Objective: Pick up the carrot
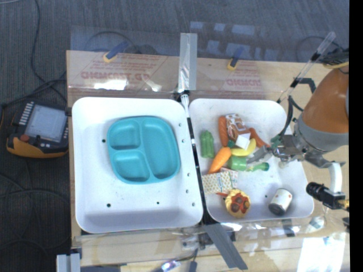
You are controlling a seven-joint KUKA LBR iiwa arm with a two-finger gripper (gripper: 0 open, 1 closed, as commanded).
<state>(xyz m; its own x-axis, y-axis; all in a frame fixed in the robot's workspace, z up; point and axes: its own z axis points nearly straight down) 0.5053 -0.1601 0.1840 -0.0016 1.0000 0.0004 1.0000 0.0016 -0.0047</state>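
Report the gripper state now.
Two-finger gripper: in the right white bin, beside the yellow and green toy food; open or shut cannot be told. The orange toy carrot lies loose in the bin.

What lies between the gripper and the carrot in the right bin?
In the camera view, a green bottle-shaped toy and a yellow banana lie between the gripper and the carrot.

carrot (220,159) right bin (295,208) | pincer (264,152) beside pile | plate (143,148) left bin (91,208)
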